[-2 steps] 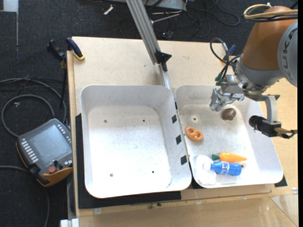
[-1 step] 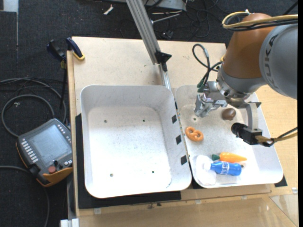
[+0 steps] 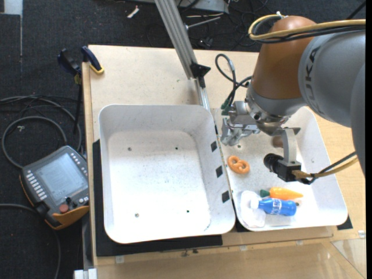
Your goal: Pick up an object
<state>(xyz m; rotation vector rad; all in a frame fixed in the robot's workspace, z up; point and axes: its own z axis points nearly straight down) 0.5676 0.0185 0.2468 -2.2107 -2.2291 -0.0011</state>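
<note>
1. Carrier. The bench (image 3: 139, 74) bears two white bins side by side. The left bin (image 3: 157, 173) plays no part in this step. All candidate objects lie in the right bin (image 3: 331, 205).

2. Arm pose. My arm (image 3: 331, 68) reaches in from the right edge of the bench and bends down over the far half of the right bin. The orange band (image 3: 285, 63) sits directly above the wrist, which points steeply downward. My gripper (image 3: 232, 133) hangs close to the right bin's left wall, near its far left corner.

3. Jaw state. I cannot tell whether my jaws stand apart or together. Nothing is seen between them, so I record no grasp.

4. Objects, largest first. A blue bottle (image 3: 278, 207) lies on its side at the near edge of the right bin, long axis along that edge. A white item (image 3: 251, 204) touches its cap end. An orange stick-shaped piece (image 3: 286, 193) lies just beyond the bottle, parallel to it.

5. Target. The orange pretzel-shaped piece (image 3: 238, 165) lies beside the left wall, apart from the others. It is nearest to my gripper, offset from it toward the near edge. It is roughly round, with no strong long axis. In my judgement, the coming move is a short shift toward the near edge, then a straight descent.
</note>
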